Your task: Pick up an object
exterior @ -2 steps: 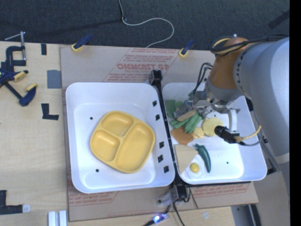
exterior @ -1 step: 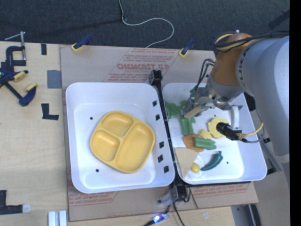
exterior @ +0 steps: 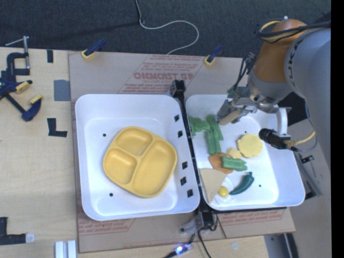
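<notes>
We see the arm (exterior: 293, 47) coming in from the right w/ its orange band above the wrist, and the gripper (exterior: 226, 116) hangs low over the upper left part of the right bin (exterior: 290, 190). Its fingers look spread a bit, tips pointing down-left, w/ nothing between them as far as we can make out. Just left of and below the tips lie the green bean pods (exterior: 208, 130), a small cluster near the divider btwn the two bins; the tips are just beside them, and we can't tell if they touch. Further down the same bin we see a yellow ruffled round piece (exterior: 250, 145) toward the right, an orange piece (exterior: 216, 160) w/ a small green item (exterior: 235, 164) lying on it, a pale cheese-like wedge (exterior: 211, 182) near the bottom left corner, a dark green pepper (exterior: 243, 184) and a small yellow bit (exterior: 223, 192) at its lower end. The left bin (exterior: 88, 117) holds a yellow divided plate (exterior: 140, 160), three compartments, lying flat approx. in the middle. Both bins sit on a cardboard sheet (exterior: 156, 74) on the bench; blue/yellow clamps (exterior: 19, 90) lie at far left.
</notes>
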`<state>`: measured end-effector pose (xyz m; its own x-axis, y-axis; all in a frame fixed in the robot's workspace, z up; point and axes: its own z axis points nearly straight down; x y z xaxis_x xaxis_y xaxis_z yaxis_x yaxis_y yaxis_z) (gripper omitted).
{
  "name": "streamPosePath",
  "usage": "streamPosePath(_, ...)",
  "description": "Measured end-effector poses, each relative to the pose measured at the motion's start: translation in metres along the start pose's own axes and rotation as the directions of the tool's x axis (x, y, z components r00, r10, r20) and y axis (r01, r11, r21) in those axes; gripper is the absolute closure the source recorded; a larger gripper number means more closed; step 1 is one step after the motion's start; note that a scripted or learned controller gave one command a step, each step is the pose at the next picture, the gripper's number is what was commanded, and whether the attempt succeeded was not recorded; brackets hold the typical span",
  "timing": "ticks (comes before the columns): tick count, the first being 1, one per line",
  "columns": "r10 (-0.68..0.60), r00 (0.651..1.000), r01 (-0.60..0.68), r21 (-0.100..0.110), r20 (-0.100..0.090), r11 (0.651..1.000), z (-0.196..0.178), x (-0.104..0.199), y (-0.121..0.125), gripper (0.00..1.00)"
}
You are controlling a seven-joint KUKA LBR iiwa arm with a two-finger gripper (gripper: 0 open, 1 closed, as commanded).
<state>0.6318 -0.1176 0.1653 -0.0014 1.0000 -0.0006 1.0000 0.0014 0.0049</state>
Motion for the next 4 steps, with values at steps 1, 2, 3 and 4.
streamPosePath(1, -0.001, 1.0, 0.001, 0.001, 0.0, 1.0, -0.053, 0.001, 0.001, 1.0)
streamPosePath(2, -0.003, 1.0, 0.003, 0.007, -0.002, 1.0, -0.057, 0.038, -0.021, 1.0)
streamPosePath(3, -0.004, 1.0, 0.004, 0.009, -0.002, 1.0, -0.049, 0.088, -0.049, 1.0)
streamPosePath(4, 0.0, 1.0, 0.0, 0.008, -0.001, 1.0, -0.052, 0.084, -0.056, 1.0)
